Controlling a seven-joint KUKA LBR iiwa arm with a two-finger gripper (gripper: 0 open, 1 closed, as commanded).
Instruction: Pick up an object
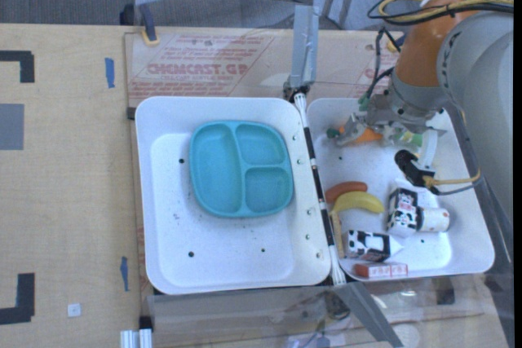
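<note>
My gripper [363, 126] hangs low over the far left part of the right bin [465, 257]. An orange carrot-like piece [369, 137] lies right beneath it, with a small green piece [335, 131] just to its left. Whether the gripper touches either one is hidden by the wrist. Nearer the front lie a red sausage-shaped piece [346, 190] and a yellow banana [360, 203] side by side. A black-and-white cow-patterned carton [402, 210] lies next to a white cup [434, 218], with a second cow-patterned item [367, 243] in front.
A teal divided plate [242, 168] sits in the left bin [163, 240]. A flat red-and-white packet [380, 269] rests at the right bin's front edge. The ridge between the bins [316, 191] runs just left of the banana.
</note>
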